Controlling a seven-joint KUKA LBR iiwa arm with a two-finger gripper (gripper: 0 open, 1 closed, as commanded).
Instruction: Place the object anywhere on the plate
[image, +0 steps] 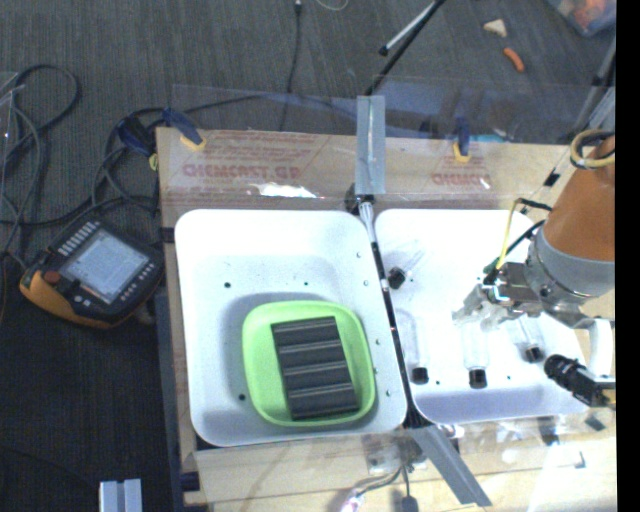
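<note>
Already I see one dark ribbed block (316, 367) on one green plate (257, 345), left bin (205, 270); end effector (497, 310) at three o'clock, grip unreadable.

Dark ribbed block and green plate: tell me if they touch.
Touching. The camera view shows the dark ribbed rectangular block lying flat on the green square plate, inside its rim.

two white bins (200, 250) – one green plate (255, 330) – one dark ridged block (315, 365).
</note>
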